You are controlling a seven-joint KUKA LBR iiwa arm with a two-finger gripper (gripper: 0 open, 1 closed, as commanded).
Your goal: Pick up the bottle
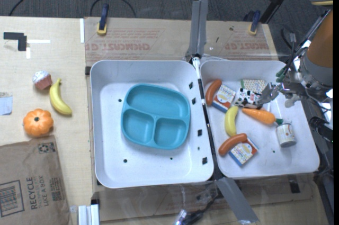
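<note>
Camera view: the bottle (286,134) lies in the right bin (312,165), near its right wall, just right of the carrot (259,115). The gripper (271,92) hovers over the bin's upper part, above the carrot and apart from the bottle. Its fingers appear apart, with nothing between them. Status: pick not yet made. Remaining: move to bottle, descend, close, lift.
</note>
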